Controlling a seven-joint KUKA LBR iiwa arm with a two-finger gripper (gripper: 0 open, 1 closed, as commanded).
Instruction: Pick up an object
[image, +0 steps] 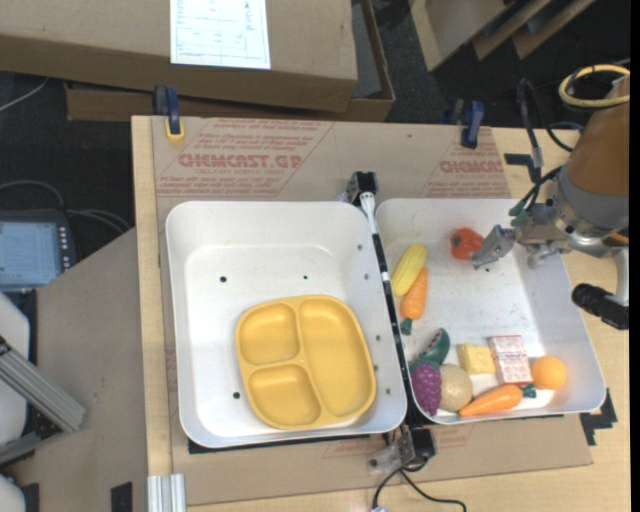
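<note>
Over the right bin's far corner, my gripper (510, 245) is hanging low, and I am reading its jaws as spread, with nothing between them. One finger is sitting just beside the small red-orange pepper (464, 242), which is lying near the bin's (590, 355) back wall; I am judging that to be the object being lined up, since it is lying apart from the rest and giving the fingers room.

Moving outward, the corn cob (408, 269) and a carrot (415, 293) are lying together against the divider wall, harder to reach for that reason. Along the near edge the clutter is crowding: a green vegetable (435, 346), purple grapes (426, 383), a pale round item (455, 385), a yellow block (477, 357), a pink-and-white packet (511, 358), a second carrot (492, 401) and an orange (548, 373), all touching or nearly so.

Across in the left bin (200, 250), the yellow divided tray (305, 360) is resting flat toward the near side.
</note>
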